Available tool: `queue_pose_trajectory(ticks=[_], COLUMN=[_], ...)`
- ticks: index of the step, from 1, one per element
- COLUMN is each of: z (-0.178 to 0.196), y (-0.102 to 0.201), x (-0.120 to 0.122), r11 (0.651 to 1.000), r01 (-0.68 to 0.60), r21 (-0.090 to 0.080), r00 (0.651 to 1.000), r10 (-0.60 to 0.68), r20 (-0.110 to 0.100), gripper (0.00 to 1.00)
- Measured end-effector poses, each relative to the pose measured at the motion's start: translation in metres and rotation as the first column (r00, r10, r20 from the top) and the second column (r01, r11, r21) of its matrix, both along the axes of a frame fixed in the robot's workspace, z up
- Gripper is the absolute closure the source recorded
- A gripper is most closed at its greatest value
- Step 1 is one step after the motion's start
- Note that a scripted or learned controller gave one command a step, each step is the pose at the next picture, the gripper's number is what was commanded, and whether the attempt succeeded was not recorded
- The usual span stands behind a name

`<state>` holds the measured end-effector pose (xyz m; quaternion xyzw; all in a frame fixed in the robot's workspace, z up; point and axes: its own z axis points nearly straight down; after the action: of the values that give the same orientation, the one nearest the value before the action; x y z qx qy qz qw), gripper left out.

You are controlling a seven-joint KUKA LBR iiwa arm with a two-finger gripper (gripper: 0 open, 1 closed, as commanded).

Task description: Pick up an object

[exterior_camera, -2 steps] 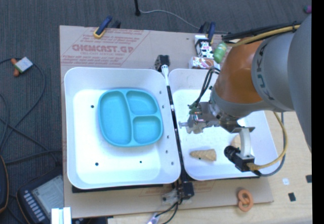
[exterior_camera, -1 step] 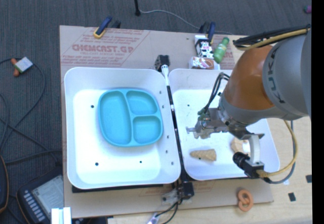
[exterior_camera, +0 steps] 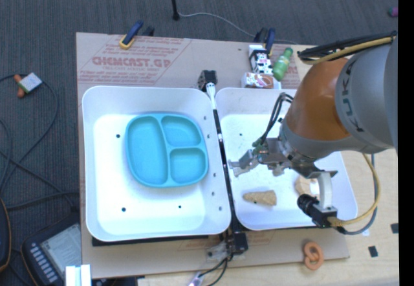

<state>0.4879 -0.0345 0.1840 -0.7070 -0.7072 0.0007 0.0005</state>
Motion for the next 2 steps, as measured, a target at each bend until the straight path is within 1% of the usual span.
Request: queue_pose_trajectory(ticks=[1, 2], z=[-0.034, -0.097], y=[-0.082, -0.082], x=[0.062, 0.019], r11=[1.000, 1.000], r01=[0.002, 0.002], r21=[-0.002, -0.001], r00=[1.000, 1.000], r10=[-0.002, -0.002], r20=[0.000, 0.008], gripper=[0.00, 0.00])
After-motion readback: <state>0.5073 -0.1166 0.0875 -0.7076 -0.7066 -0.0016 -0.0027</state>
